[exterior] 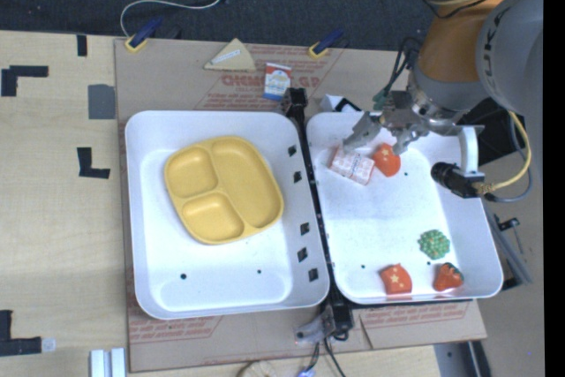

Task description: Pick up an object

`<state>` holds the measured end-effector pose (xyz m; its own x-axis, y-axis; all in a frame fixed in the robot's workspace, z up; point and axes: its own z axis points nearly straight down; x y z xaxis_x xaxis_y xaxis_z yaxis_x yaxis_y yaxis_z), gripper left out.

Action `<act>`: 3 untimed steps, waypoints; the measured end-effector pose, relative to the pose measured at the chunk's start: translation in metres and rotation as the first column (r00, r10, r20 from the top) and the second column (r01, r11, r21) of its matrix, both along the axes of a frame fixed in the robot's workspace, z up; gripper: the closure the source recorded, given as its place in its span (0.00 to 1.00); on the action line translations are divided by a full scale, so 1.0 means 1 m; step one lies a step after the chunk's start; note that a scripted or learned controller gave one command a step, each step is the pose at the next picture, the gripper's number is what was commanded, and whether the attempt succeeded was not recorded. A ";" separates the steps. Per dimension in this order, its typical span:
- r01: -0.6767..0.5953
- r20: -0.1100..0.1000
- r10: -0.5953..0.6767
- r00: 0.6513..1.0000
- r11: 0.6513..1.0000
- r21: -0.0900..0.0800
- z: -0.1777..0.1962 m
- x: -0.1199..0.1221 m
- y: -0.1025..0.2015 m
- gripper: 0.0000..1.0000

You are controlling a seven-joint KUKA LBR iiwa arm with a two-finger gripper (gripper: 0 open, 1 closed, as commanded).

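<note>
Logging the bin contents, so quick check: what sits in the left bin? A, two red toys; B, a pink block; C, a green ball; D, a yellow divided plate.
D: the yellow divided plate lies in the left bin, with three compartments showing.

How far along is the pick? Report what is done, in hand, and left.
Done: the gripper has reached the right bin, over the orange-red piece beside the pinkish block. In hand: nothing visibly between the fingers. Left: grasp and lift; the green piece and two red pieces lie untouched.
</note>
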<state>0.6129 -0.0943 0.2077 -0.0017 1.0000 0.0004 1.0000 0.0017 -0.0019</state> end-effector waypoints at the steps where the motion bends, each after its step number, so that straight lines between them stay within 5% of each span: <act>1: 0.002 0.000 -0.002 1.000 1.000 -0.002 -0.030 0.013 -0.062 0.00; 2: 0.001 0.008 -0.001 1.000 1.000 -0.003 -0.111 0.038 -0.097 0.00; 3: 0.000 0.016 0.000 1.000 1.000 -0.005 -0.115 0.060 -0.058 0.00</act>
